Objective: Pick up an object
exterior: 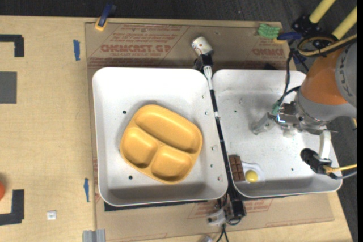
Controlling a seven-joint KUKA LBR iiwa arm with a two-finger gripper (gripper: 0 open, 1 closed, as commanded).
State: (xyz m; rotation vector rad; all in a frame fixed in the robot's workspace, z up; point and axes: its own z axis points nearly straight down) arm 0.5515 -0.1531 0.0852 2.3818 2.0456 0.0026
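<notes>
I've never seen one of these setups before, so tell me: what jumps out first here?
The big yellow tray, split into three compartments, lies tilted in the left bin. The grey arm with its orange band reaches in from the right, with its gripper low over the right bin. A small brown block and a yellow piece lie in that bin's near left corner.

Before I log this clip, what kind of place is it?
Probably a robot test bench in a lab: two white bins on a cardboard-covered bench, a yellow divided tray in the left one, and a grey-and-orange arm over the right.
</notes>
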